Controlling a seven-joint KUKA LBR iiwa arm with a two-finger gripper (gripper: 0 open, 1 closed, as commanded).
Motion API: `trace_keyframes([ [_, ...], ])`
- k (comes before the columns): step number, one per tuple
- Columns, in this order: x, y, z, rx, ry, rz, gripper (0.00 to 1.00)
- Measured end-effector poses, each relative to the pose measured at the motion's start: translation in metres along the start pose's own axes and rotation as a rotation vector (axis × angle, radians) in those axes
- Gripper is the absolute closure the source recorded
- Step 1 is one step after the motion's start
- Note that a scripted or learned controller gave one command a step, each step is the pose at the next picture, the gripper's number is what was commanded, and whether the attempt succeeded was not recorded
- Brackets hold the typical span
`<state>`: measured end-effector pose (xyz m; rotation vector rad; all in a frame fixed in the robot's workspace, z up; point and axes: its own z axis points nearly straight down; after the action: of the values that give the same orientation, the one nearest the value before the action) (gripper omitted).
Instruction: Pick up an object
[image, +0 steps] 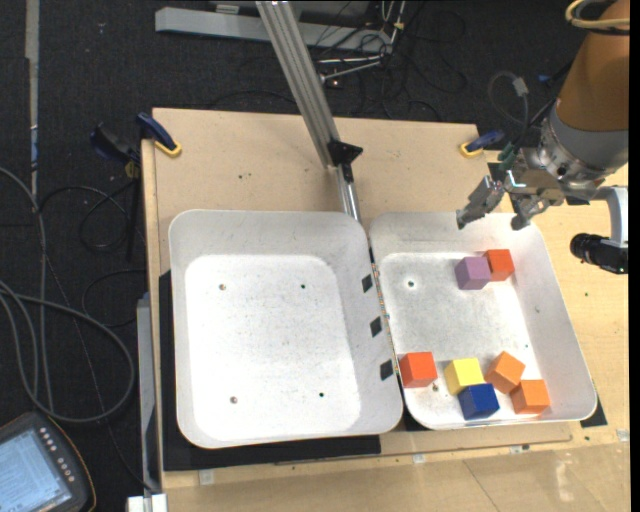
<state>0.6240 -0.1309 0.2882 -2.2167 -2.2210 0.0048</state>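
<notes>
Left bin (200, 300) bare; right bin (560, 330) has small blocks. Purple block (472, 272) touches orange block (499, 264), likely light, rigid, flat-sided: grip opposite faces. Gripper (497, 212) hovers above them, fingers spread apart, holding nothing.

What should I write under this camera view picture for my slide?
Open gripper hovers above the right bin's far edge, near a purple block and orange block; more blocks sit along the near edge.
</notes>
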Motion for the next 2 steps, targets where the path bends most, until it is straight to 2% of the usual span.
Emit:
trace_keyframes([
  [1, 0.0, 0.001, -0.003, -0.005, -0.001, -0.001, 0.0],
  [2, 0.004, -0.009, 0.048, 0.001, 0.0, 0.002, 0.0],
])
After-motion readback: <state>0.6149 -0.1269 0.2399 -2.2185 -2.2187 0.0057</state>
